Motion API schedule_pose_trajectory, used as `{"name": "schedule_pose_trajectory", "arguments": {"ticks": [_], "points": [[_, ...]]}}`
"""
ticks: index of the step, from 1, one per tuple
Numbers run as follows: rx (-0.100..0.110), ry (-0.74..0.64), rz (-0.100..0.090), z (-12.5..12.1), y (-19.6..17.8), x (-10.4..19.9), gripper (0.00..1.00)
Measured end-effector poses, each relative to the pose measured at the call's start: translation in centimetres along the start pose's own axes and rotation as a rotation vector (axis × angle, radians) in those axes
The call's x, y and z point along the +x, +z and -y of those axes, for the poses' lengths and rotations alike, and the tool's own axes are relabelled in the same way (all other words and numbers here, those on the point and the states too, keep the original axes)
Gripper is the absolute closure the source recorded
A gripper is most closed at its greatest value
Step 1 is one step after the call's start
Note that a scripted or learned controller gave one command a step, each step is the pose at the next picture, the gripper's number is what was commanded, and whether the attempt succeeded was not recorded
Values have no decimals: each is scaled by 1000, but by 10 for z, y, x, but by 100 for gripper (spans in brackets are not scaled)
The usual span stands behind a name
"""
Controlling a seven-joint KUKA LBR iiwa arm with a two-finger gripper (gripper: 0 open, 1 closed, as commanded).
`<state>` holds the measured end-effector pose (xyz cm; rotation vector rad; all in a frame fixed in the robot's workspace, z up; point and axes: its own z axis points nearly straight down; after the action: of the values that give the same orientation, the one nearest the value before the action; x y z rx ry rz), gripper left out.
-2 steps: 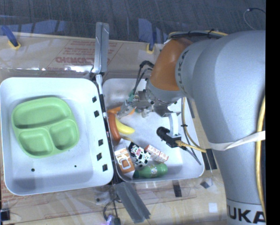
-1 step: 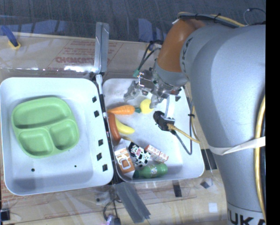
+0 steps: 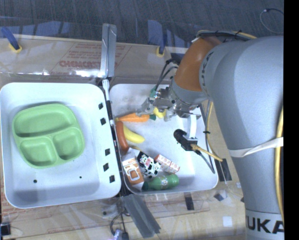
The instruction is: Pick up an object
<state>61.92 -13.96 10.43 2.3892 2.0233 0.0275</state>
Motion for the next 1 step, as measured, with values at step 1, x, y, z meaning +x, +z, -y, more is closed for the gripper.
{"name": "schedule_pose_trajectory", "arguments": {"ticks": [1], "points": [[-3, -6, 2, -2, -12, 0, 100]]}}
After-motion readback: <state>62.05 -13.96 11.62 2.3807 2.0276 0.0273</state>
